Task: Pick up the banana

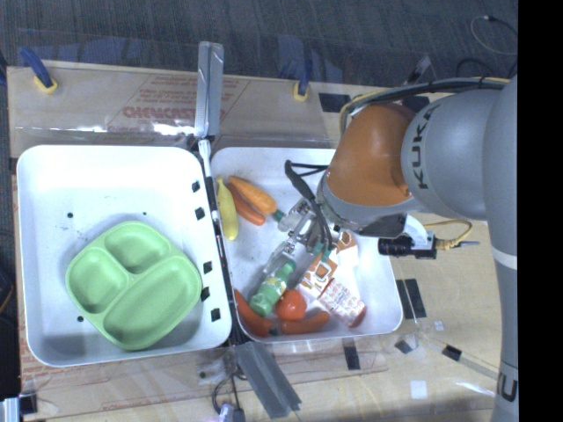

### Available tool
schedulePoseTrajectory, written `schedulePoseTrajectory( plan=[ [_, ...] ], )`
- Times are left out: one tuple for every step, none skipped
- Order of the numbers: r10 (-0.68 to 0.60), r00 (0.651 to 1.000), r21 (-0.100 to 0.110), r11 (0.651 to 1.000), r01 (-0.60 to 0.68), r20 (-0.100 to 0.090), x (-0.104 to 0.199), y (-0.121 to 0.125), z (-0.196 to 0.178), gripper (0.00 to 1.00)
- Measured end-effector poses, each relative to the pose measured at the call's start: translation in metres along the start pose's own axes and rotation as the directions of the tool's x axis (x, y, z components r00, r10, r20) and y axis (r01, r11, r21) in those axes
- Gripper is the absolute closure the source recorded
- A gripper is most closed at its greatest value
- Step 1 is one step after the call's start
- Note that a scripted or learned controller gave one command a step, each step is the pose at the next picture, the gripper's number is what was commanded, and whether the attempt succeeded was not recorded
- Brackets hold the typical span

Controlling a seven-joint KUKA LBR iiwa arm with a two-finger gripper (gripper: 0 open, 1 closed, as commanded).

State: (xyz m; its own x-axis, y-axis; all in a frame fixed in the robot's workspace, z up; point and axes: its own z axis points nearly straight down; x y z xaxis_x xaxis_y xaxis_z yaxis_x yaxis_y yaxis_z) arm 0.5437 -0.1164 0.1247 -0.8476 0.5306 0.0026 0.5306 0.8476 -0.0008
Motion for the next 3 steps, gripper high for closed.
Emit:
schedulePoseTrajectory(
  plan=[
    [0.028, 1.000, 0.008, 1.000, -0.028, -0.007, -0.065, 0.064, 0.030, 0.00],
    [0.026, 1.000, 0.001, 1.000, -0.026, 0.005, -0.067, 0.066, 0.019, 1.00],
    [0.192, 0.981, -0.002, 0.981, -0.192, 0.006, -0.022, 0.133, -0.069, 1.00]
  ],
)
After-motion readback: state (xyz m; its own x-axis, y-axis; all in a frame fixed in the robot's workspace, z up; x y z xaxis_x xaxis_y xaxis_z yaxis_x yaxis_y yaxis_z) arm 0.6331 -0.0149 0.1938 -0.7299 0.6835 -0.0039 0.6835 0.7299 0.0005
